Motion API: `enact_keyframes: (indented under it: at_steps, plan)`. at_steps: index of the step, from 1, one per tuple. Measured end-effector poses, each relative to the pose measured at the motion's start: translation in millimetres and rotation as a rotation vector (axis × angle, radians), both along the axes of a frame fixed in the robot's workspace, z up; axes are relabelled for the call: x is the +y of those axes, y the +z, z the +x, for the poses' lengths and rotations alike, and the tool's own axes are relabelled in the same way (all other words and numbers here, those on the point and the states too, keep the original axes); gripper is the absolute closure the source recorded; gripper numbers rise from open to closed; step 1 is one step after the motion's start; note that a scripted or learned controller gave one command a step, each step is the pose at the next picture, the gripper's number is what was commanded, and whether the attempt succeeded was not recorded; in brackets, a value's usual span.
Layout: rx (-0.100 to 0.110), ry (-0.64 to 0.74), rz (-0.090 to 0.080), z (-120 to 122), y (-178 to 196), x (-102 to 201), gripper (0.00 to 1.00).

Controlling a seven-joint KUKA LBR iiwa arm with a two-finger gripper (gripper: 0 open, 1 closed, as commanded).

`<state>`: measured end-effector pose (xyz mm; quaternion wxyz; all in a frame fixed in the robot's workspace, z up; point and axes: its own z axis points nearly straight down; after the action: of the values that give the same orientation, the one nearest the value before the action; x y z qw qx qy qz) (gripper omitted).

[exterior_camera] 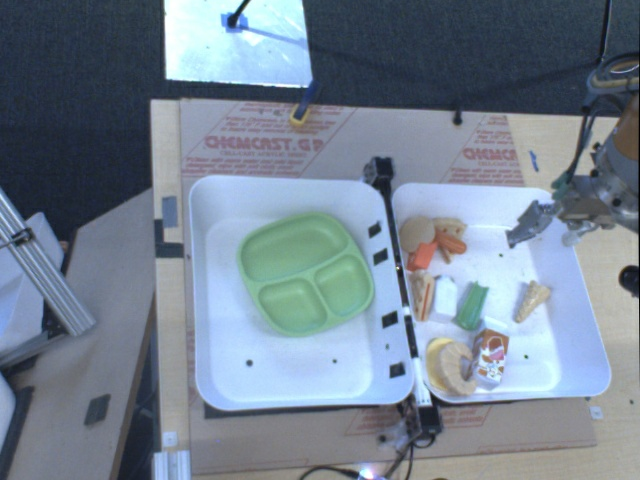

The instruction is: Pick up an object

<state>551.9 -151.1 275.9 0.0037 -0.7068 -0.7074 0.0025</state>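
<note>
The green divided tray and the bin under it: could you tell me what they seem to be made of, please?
The green divided tray looks like moulded plastic, matte to slightly satin: even pale colour, rounded compartment ridges, soft highlights. The left bin looks like thin formed white plastic, smooth and a little glossy, with rounded corners and a raised rim, though painted metal cannot be ruled out.

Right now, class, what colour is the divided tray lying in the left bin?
Light green: the divided tray, seen clearly in the camera view.
</note>
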Motion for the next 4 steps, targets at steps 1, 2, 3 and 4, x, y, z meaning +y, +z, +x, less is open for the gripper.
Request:
enact_keyframes:
  at_steps: [1, 2, 3, 4]
  plan:
    - [-0.01, 0.003, -0.002, 1.9, 5.8, 0.2, 0.0]
    - [-0.007, 0.0, -0.002, 6.2, -39.5, -6.3, 0.0]
    - [-0.007, 0.001, -0.001, 9.3, -81.8, -4.0, 0.0]
    - [-0.008, 0.0, -0.001, 7.7, -143.6, -3.7, 0.0]
